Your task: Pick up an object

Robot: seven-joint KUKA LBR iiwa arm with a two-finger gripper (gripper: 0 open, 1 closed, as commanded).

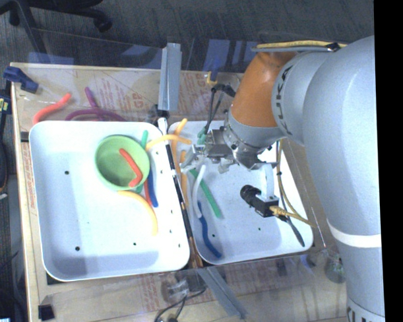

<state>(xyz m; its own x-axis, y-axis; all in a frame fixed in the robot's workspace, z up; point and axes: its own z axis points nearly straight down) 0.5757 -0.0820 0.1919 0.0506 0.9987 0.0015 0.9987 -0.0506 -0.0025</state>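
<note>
Camera view looks down on both bins, and we find the gripper (202, 152) low over the far left corner of the right bin (257, 244), hanging under the grey arm (332, 119) with its orange band (262, 89); whether it is spread or pressed together we cannot tell, since the wrist hardware hides its tips, and we see nothing clearly pinched in it. Just below the gripper a green stick (211, 199) lies slanted on the bin floor, with a pale tube (197, 183) beside it; nearer the front a blue curved piece (205, 233) runs along the bin's left wall. Orange and yellow strips (177, 135) crowd the far corner where the two bins meet, close to the gripper. A black fitting (255, 199) with a brass end hangs from the arm over the middle of the right bin.

Across the divide, in the left bin (93, 260), we see a green bowl (122, 162) toward the far right part, holding a red curved piece (131, 161); a yellow curved strip (145, 205) lies just in front of the bowl, and a blue stick (152, 192) stands between the bowl and the bin's right wall. Behind the left bin, on the surface (119, 84), lie an orange strip (51, 108) and a purple loop (97, 114), well apart from the gripper.
</note>
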